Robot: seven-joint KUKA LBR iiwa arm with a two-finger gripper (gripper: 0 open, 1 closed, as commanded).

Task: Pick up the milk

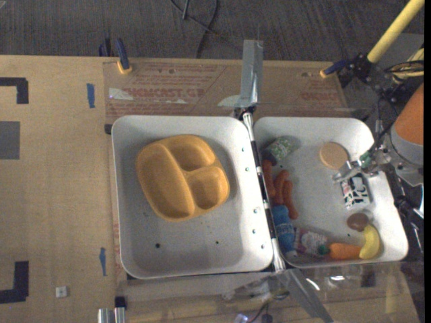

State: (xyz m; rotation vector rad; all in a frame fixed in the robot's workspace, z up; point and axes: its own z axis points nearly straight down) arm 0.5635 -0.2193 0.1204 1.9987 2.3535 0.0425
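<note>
1. The claw [351, 175] sits low in the right bin [384, 210], near its right wall, directly above the milk carton [355, 192]. Whether its metal parts are apart or together cannot be told; they are small and blurred.
2. The milk carton, white with dark markings, lies on the bin floor just under the claw. Whether the claw touches it cannot be made out.
3. The arm [411, 130] reaches in from the right, its orange band cut off by the picture's edge.
4. Around the carton in the right bin: a round tan biscuit-like disc [333, 155] up and to the left, a small brown lump [358, 221] just below, and a banana [370, 241] in the lower right corner beside an orange carrot [345, 251].
5. Along that bin's left wall lie a green packet [281, 147], reddish-orange sausage-shaped pieces [284, 190], a blue packet [281, 224] and a crumpled clear wrapper [310, 241]; their labels are too small to read.
6. The left bin [135, 241] holds a yellow divided plate [182, 176] with three compartments, resting toward the upper middle.
7. Both bins stand on a cardboard-covered bench [54, 180].
</note>
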